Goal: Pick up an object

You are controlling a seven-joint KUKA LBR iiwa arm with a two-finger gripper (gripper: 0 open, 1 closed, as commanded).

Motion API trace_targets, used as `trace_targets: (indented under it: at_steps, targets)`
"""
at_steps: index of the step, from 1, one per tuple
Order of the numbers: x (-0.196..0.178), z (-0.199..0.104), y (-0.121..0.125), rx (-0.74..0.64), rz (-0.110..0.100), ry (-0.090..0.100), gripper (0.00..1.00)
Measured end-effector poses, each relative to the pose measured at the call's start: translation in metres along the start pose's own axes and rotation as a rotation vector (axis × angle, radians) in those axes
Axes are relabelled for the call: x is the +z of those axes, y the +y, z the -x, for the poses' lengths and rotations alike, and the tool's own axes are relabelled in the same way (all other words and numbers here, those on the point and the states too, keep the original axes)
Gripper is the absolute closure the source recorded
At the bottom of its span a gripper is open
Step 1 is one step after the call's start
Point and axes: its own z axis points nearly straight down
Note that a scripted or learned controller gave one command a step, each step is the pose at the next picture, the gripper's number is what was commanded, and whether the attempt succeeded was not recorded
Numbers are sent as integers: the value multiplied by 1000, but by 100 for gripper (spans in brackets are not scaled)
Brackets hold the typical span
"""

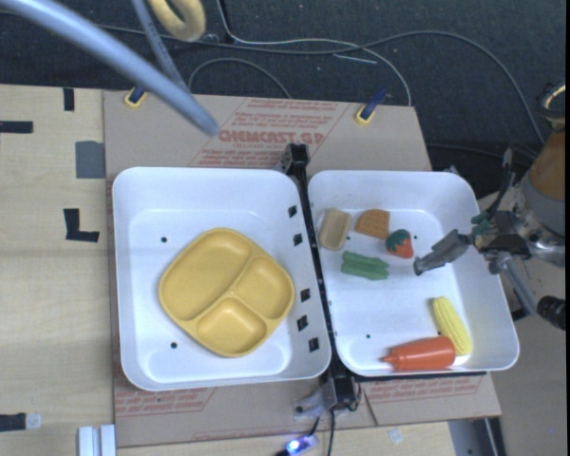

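I see the hand (426,264) over the right bin (475,207), grip state indeterminate, near the green pepper (365,266), whose long axis runs left-right.

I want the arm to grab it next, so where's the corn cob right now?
The corn cob lies in the right bin, near its right wall, just above the orange carrot.
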Motion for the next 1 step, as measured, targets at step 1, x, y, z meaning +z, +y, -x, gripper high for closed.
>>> trace_targets:
  at_steps: [1]
  targets:
    - [-6,0,2,-4,12,-3,0]
